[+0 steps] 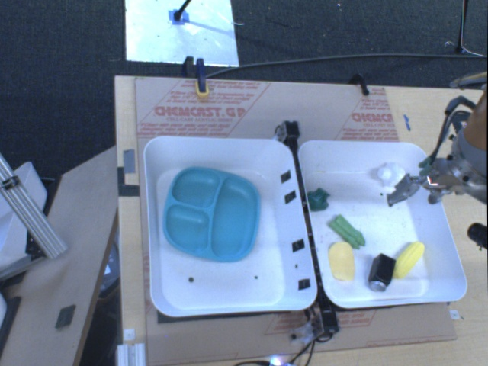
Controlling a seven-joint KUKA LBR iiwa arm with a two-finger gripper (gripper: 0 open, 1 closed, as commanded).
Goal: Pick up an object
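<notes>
Arm [473, 139] reaching from right, gripper [408, 189] low over right bin [457, 277]

1. My grey arm [471, 147] is cut off by the right edge; most of it lies out of frame.
2. My two-finger gripper [402, 191] is small and dim, so I cannot tell how it stands.
3. The small white object [389, 174] near my gripper is washed out against the right white bin [450, 277]; its shape is unclear.
4. The slatted metal frame [27, 212] is cropped at the left edge.
</notes>
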